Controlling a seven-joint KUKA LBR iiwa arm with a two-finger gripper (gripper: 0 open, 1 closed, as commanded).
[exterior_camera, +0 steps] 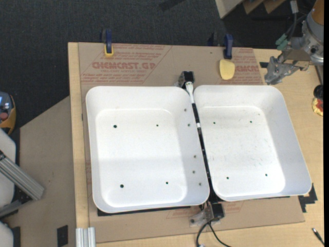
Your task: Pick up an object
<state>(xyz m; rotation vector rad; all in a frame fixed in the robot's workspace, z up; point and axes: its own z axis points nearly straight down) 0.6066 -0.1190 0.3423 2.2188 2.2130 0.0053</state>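
Observation:
A small pale yellow object (226, 69) lies on the brown board just behind the far edge of the right bin (288, 138), below a blue clamp. My gripper (276, 72) hangs at the upper right, over the board beyond the right bin's far right corner. It is roughly a hand's width to the right of the yellow object and apart from it. Nothing can be seen held in the gripper. The left bin (95, 138) shows its white floor with a few dark dots.
Two blue clamps (107, 39) (227, 44) pin the board's far edge. A black rod (195, 117) runs along the seam between the bins. Cables lie at the front edge (208, 217). An orange item (318, 106) sits at the right margin.

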